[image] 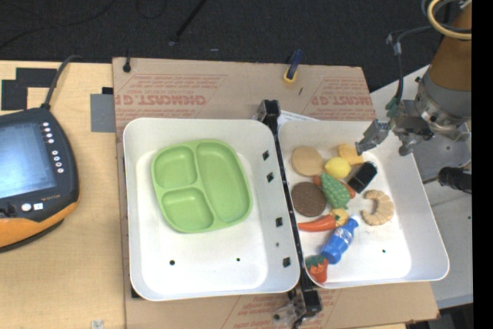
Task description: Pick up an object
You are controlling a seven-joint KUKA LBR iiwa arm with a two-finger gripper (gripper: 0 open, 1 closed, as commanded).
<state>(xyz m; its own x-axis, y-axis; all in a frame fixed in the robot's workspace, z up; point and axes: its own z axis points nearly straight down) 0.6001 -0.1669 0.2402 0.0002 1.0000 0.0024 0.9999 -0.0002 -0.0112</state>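
Right bin (416,243): toy foods are lying heaped toward its left half, within reach for picking; blue bottle (340,240), lemon (337,168), cookie (309,198) among them. Left bin (142,243) is carrying a green divided tray (202,185). Arm is reaching in from the right, pincer (375,135) hovering above the bin's far edge; whether spread or pressed together, cannot tell.

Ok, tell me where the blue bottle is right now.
The blue bottle lies in the right bin, toward its near edge, just below the red chili pepper and down-left of the ring-shaped pastry.
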